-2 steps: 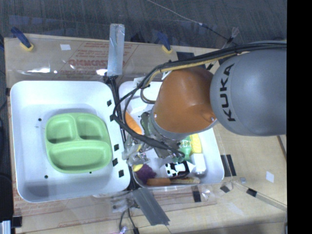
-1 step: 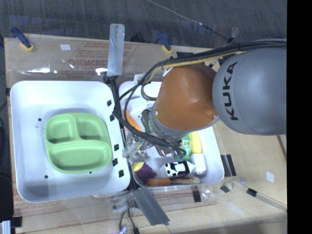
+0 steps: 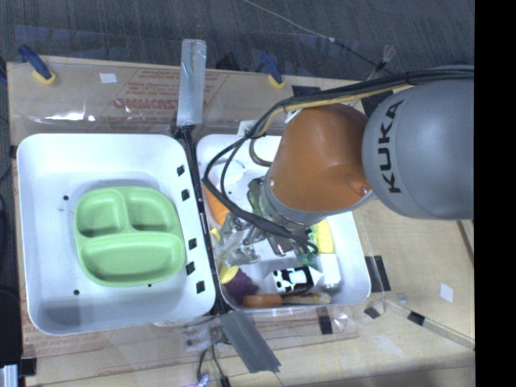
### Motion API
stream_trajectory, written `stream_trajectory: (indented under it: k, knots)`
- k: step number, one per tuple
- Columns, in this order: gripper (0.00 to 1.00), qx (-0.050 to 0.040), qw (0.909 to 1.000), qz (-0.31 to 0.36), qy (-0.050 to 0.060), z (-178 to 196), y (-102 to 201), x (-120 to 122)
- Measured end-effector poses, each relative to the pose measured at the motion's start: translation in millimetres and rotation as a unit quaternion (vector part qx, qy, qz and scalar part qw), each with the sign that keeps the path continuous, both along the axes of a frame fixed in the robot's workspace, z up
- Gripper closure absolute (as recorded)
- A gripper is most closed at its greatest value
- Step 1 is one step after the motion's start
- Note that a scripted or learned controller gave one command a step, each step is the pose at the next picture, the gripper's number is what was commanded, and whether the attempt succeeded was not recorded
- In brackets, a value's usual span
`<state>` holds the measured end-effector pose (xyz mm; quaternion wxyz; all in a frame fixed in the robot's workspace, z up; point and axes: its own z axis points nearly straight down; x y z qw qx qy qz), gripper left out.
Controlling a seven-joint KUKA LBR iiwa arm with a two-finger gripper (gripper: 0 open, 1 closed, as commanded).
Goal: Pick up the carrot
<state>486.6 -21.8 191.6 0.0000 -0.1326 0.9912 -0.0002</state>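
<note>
The carrot (image 3: 216, 207) is an orange piece lying along the left wall of the right bin (image 3: 351, 252), partly hidden by the arm's cables. My gripper (image 3: 240, 244) hangs low in that bin, just below and to the right of the carrot, among the toys. The orange wrist and grey arm hide most of the gripper, and nothing shows clearly between its tips.
A purple toy (image 3: 233, 279), a black-and-white cow toy (image 3: 292, 279), a yellow piece (image 3: 324, 236) and a long orange-brown item (image 3: 266, 301) lie near the right bin's front. The left bin (image 3: 40, 216) holds a green divided plate (image 3: 127, 235).
</note>
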Motion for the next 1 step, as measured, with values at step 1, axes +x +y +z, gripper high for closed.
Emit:
stream_trajectory:
  k: [1]
  knots:
    - [1.00, 0.0002, 0.9624, -0.272, -0.001, 0.4, 18.1, 45.5]
